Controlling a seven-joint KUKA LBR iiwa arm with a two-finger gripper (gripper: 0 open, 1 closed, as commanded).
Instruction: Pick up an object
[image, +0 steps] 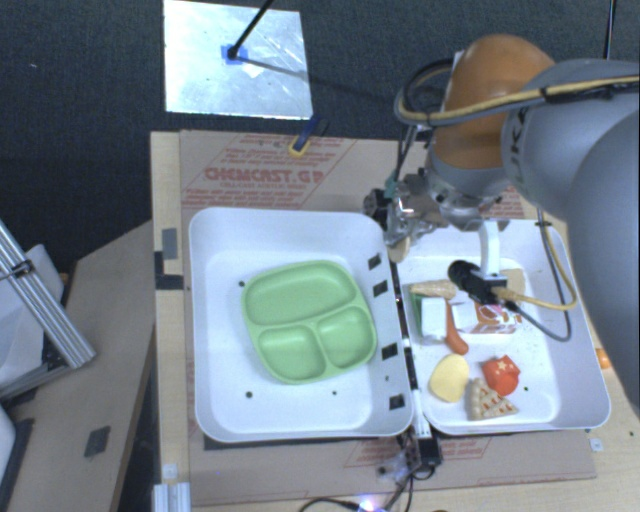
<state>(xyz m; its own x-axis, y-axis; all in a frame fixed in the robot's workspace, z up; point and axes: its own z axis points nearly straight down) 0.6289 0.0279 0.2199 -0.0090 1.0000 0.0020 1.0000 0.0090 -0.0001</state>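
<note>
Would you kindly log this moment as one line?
pincer at right bin's far corner; food in that bin; green plate in left bin

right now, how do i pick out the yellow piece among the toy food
Find the white bin on the view's right, not the one holding the green plate. Near its front left corner lies the yellow piece, beside a red piece. It alone is plain yellow, smooth and rounded.
</note>
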